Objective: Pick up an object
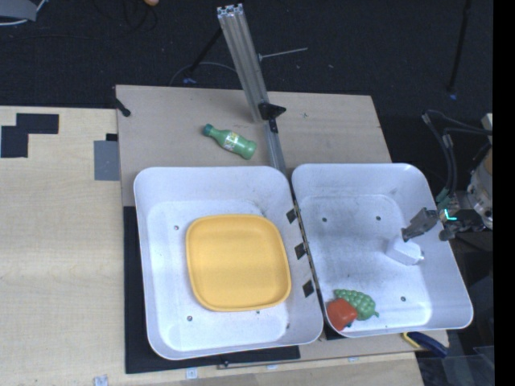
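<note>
While the arm reaches in from the right: the gripper (432,225) hangs over the right bin's right side.
Gripper: two dark fingers (418,223) spread apart, nothing between them; a small teal light glows just behind them.
White piece: a small pale object (406,253) lies on the right bin floor, just below and left of the gripper; whether a fingertip touches it cannot be told.
Right bin: white, shallow (354,185), scuffed grey on the floor.
Strawberry: a red fruit with a green leafy top (342,314) at the near edge of the right bin, close to the divider between the bins, well apart from the gripper.
Grapes: a green bumpy cluster (358,302) touching the strawberry on its right.
Left bin: white (161,191), side by side with the right one.
Plate: a yellow rounded-square plate (237,261) lies flat in the middle of the left bin.
Bottle: a green bottle (230,141) on its side on the surface (338,127) behind the left bin.
Rail: a metal bar (245,55) slants up from the back edge between the bins.
</note>
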